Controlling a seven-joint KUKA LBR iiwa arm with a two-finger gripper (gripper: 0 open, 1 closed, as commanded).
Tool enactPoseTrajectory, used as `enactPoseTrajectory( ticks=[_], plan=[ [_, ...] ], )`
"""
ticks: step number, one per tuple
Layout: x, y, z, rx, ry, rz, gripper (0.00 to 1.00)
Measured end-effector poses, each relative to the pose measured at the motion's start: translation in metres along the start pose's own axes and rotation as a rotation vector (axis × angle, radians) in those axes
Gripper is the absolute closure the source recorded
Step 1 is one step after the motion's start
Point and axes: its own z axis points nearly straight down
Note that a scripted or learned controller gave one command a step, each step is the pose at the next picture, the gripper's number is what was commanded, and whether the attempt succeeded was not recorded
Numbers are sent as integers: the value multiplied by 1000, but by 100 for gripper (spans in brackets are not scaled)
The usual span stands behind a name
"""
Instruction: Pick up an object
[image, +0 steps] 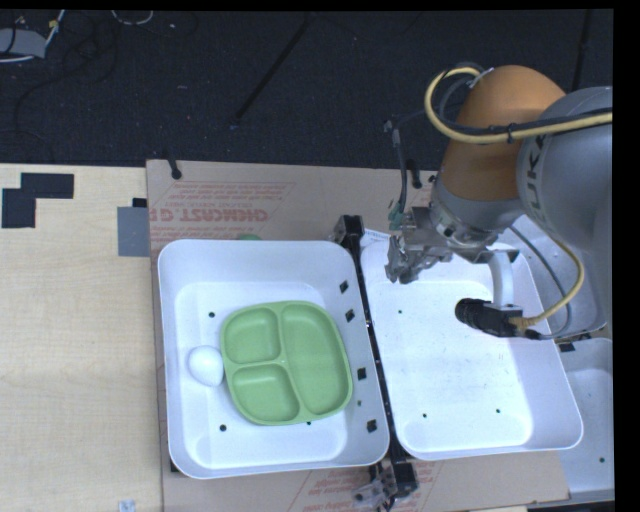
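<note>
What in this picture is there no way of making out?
All in the camera view:
- The far corner of the right bin, hidden under the arm and claw.
- The floor of the left bin beneath the green plate.
- What the white ball really is: too small to tell.
- The print on the cardboard: blurred, and partly covered by the left bin.

Far rim of right bin (462, 385) partly behind pincer (401, 270)
</note>
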Motion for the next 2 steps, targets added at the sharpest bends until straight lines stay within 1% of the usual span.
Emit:
enactPoseTrajectory(
  ticks=[1, 2],
  plan=[
    [48, 0, 15, 2, 0, 0, 100],
    [98, -2, 7, -1, -1, 0, 100]
  ],
)
